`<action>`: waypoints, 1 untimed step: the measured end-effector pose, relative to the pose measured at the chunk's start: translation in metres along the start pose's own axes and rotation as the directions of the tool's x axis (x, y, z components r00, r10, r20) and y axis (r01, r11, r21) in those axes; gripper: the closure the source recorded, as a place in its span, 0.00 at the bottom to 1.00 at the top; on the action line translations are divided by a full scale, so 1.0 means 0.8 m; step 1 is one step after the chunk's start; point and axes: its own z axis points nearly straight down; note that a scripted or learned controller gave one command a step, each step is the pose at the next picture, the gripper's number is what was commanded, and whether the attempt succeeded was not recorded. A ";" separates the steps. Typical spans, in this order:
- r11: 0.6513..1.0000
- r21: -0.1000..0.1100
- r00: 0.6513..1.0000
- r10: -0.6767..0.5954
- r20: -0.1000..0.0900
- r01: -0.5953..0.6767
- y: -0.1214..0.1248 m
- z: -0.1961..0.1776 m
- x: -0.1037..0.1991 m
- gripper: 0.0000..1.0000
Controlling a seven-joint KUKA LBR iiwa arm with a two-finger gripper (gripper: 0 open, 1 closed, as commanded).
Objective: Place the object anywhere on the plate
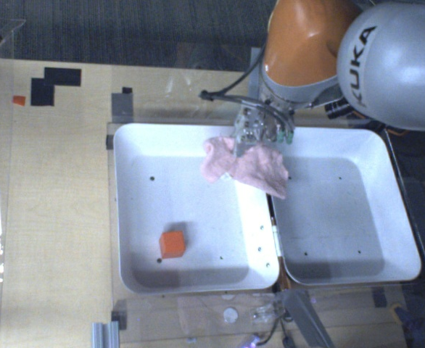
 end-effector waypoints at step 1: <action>1.000 0.000 1.000 0.001 0.000 -0.001 0.000 0.000 0.000 0.00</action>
